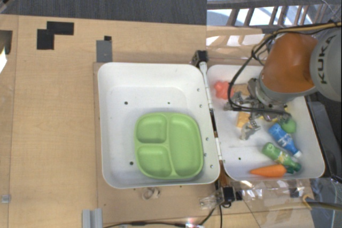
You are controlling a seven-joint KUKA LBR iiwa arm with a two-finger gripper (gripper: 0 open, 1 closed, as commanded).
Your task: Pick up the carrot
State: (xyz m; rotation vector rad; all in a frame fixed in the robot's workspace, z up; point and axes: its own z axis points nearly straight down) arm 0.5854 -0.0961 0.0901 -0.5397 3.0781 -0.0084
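arm (315, 61): "KU" lettering legible | hand (248, 128): grip state unclear | carrot (268, 171): right bin, front

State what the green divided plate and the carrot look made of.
Green divided plate: likely moulded plastic, matte to satin, with uniform colour and soft rounded compartment edges. Carrot: probably a plastic toy, smooth and evenly orange with a slight sheen; too small to be sure.
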